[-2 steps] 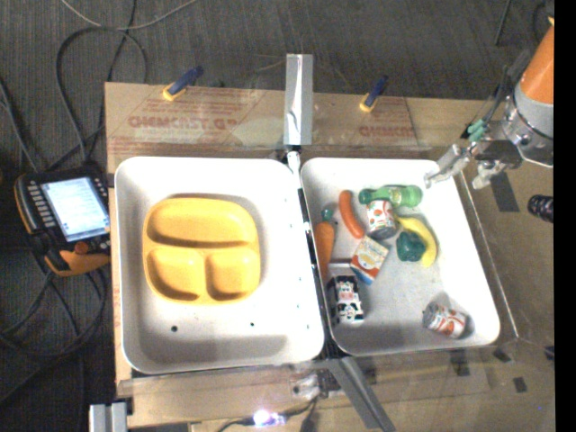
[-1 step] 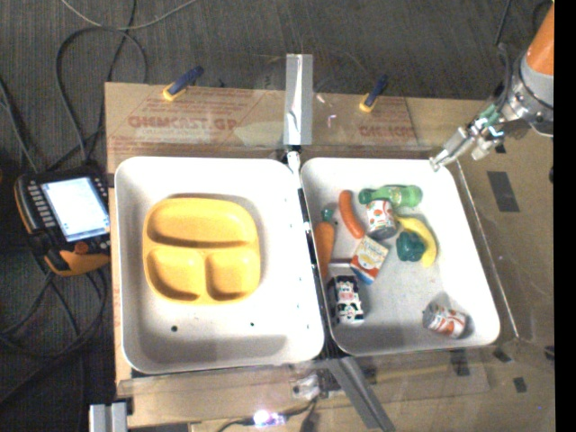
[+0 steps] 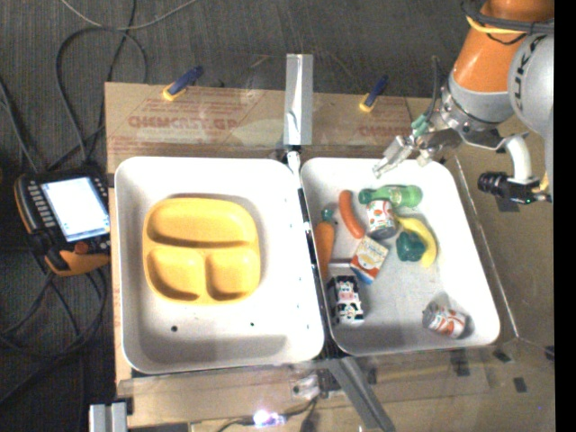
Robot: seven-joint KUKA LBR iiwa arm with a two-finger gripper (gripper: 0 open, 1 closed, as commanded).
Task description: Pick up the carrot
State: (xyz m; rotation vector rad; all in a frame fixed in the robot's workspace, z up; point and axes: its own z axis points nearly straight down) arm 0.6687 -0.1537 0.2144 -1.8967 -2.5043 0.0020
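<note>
The gripper [image 3: 399, 158], fingers spread and empty, hangs over the right bin [image 3: 468, 241], well apart from the carrot [image 3: 324, 244].

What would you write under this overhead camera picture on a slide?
Gripper hovers at the right bin's far edge; the carrot lies untouched by its left wall.

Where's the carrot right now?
The carrot lies in the right bin, against its left wall, just left of the red sausage and above the small black-and-white carton.
</note>
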